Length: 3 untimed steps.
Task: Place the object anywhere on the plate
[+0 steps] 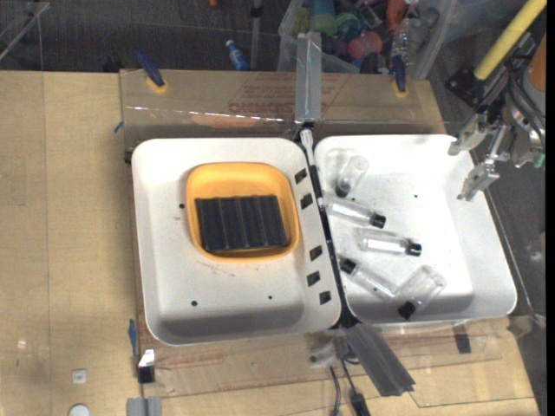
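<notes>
Orange plastic marked the plate (242,180), a rounded square dish that sat in the left bin (156,258) with a dark ribbed rack (241,223) lying inside it, filling most of its floor toward 6 o'clock. The right bin (451,258) held the clear tubes: one short vial (345,174) near the bin's 11 o'clock corner, a black-capped tube (355,214) just below it, another black-capped tube (390,246) near the middle, a further tube (366,277) toward 7 o'clock, and a clear tube (420,286) with a dark end at about 6 o'clock, touching or nearly touching the one beside it. All of them lay on the bin floor, well apart from the plate. The pincer (482,165) hung over the right bin's 2 o'clock edge, at the end of the arm (520,120) that came in from 3 o'clock; its fingers looked spread with nothing between them. Both bins rested side by side on the wooden bench (61,232), a row of small dark tabs (310,228) running down the seam between them.
</notes>
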Tool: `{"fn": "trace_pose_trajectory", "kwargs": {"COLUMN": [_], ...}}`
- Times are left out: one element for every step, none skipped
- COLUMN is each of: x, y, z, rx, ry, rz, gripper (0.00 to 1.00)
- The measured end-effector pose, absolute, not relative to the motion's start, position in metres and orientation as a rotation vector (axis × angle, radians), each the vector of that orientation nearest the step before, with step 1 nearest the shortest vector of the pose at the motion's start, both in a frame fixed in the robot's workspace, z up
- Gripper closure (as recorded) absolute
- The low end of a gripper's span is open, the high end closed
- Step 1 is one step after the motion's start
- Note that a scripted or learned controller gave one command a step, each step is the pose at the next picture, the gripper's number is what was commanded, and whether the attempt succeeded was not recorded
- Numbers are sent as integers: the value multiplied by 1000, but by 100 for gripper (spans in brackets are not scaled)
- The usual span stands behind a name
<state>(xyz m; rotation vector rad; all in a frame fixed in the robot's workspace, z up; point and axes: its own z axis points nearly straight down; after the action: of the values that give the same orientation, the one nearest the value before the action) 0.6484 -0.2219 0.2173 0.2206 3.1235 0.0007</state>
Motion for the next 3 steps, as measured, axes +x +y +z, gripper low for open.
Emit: {"fn": "trace_pose_trajectory", "kwargs": {"x": [652, 669, 669], "y": [-221, -213, -222], "z": [218, 209, 204], "rx": [-160, -634, -1102], "ry": [3127, 3066, 2931], "rz": [0, -1, -1], "gripper": [0, 0, 0]}}
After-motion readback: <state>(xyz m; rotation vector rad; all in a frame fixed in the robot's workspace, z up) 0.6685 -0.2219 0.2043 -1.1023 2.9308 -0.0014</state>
